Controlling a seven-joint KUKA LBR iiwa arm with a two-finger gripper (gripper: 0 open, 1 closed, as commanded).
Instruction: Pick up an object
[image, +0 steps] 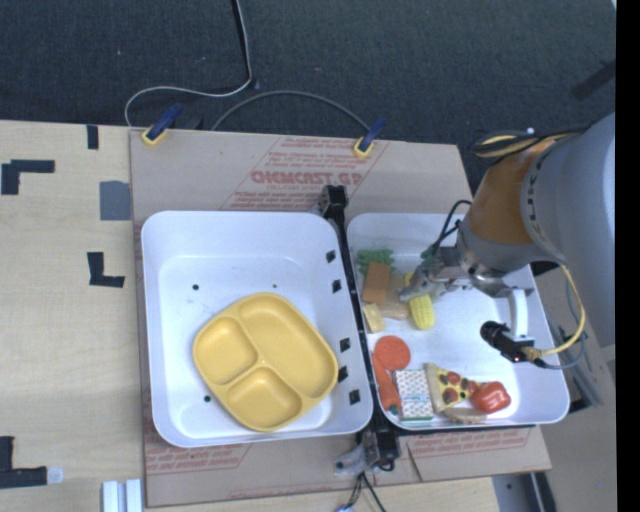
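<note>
The right bin (462, 338) holds several toy foods. A yellow corn cob (422, 313) lies near its middle, with a tan block (377, 284) and a green leafy piece (376, 257) to its left. My gripper (420, 289) reaches in from the right and sits low over the bin, just above the corn cob and touching or nearly touching its upper end. Nothing is visibly lifted. Toward the front lie a red-orange disc (392, 352), a patterned box (414, 393), a pizza slice (450, 385) and a red pepper (492, 398).
The left bin (240, 250) carries a yellow divided plate (265, 360). A black divider with clips (343, 290) runs between the bins. The arm's wrist (505, 215) and a black fitting with a cable (503, 338) hang over the right bin's right side.
</note>
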